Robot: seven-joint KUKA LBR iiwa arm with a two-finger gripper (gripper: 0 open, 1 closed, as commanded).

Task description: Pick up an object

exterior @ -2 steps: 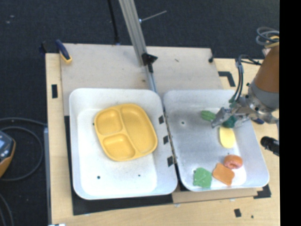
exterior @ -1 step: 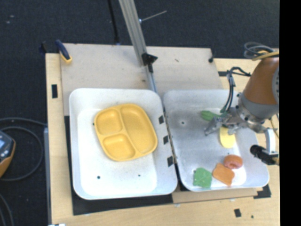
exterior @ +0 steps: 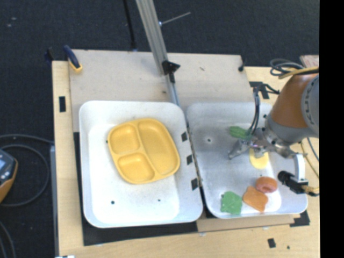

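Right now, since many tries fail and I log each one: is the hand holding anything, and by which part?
Cannot be told. The hand is low in the right bin, near a green item and a yellow one.

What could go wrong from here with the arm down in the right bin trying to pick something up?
1. The hand sits between a green piece and a yellow piece, so it may nudge either one aside rather than grip it.
2. The orange block, reddish piece and green block crowd the right bin's near edge; a grab there might catch two things or push one against the wall.
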